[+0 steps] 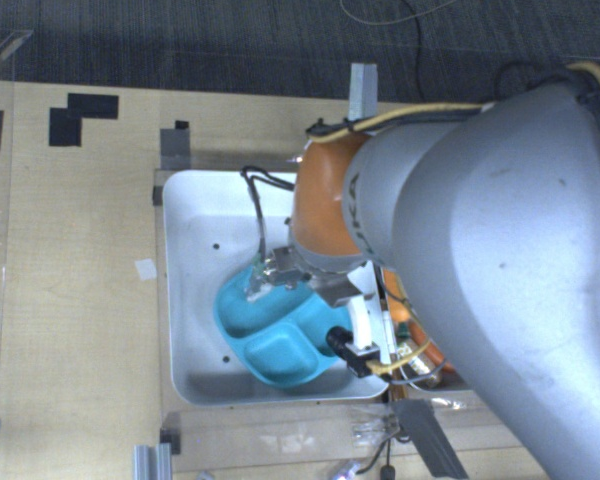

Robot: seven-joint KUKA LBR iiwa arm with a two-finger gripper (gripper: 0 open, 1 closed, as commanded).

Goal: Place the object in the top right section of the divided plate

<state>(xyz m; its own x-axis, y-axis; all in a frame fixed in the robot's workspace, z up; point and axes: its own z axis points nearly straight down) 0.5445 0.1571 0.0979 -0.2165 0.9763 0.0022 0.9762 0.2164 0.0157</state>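
The gripper (270,273) hangs low over the far compartment of the blue divided plate (270,343); whether its fingers are apart or together cannot be told, since the wrist hides them; something pale glints at its tip, too small to name, so the object's place is uncertain; the orange band (320,208) and the grey arm (490,268) cover the plate's right part; the plate lies in the white bin (195,268). Judging by this, delivery seems under way; release and withdrawal appear left to do.
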